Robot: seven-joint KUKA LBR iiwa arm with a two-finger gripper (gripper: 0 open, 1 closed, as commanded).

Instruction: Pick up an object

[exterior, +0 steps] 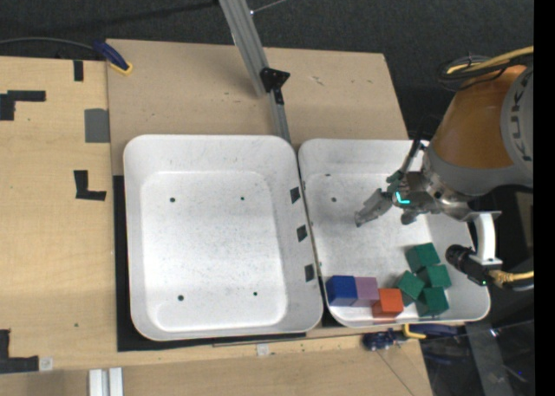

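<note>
Claw [379,210] hangs empty, fingers apart; at its 5 o'clock, the small rigid green block [423,256] looks light, best pinched across flat sides

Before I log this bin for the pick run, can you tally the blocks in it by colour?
Green blocks: 4, though they are clustered, so the count is approximate
Blue block: 1
Purple block: 1
Orange block: 1
Total: 7, all in the right bin

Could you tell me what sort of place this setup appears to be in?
Probably a robotics lab bench for grasping trials: a plywood tabletop bears two white bins, small coloured blocks such as the blue block sit in the right bin, and the arm's pincer reaches in.
</note>
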